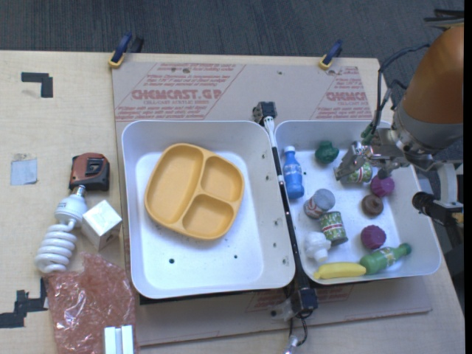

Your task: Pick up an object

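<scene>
My gripper (pixel 359 161) hangs over the upper part of the right bin (pixel 424 253), reaching in from the right. A small tilted can with a green label (pixel 356 172) lies right at its tip, touching or nearly touching it; I cannot tell whether it is gripped. Close by in this bin are a dark green lump (pixel 326 153), a blue bottle (pixel 293 172), a magenta ball (pixel 382 186) and a brown ring (pixel 372 205). Lower down lie a grey can (pixel 319 203), a second green-labelled can (pixel 334 228), another magenta ball (pixel 373 237), a green bottle (pixel 383 257) and a yellow banana (pixel 340 271).
The left bin (pixel 147 271) holds a yellow divided plate (pixel 195 191). On the bench to the left lie a tape measure (pixel 90 172), a spiral light bulb (pixel 63 231), a white cube (pixel 102 221) and a pink plastic bag (pixel 88 293).
</scene>
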`<move>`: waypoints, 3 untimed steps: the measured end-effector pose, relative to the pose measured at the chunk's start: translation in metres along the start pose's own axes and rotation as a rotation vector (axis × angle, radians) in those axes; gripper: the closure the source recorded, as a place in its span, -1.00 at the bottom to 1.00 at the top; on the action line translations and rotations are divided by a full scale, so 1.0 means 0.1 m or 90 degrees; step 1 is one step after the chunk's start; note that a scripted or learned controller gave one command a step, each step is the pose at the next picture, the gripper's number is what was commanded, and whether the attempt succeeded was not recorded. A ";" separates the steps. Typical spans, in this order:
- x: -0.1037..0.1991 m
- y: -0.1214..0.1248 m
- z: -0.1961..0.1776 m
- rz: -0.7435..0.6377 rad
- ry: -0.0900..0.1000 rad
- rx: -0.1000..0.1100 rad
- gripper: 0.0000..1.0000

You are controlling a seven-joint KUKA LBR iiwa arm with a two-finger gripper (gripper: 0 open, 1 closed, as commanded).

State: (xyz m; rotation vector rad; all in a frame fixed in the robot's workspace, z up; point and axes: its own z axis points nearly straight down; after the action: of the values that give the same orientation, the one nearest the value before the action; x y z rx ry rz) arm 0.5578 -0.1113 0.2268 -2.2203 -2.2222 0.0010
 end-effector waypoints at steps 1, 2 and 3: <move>0.15 0.37 1.26 0.002 -0.003 -0.003 -1.00; 0.11 -0.37 1.33 0.004 -0.004 -0.004 -1.00; 0.14 -0.34 1.23 0.003 -0.001 -0.006 1.00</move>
State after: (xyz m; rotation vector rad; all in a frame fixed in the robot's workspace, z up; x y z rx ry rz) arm 0.5234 -0.0974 0.1040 -2.2314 -2.2221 -0.0088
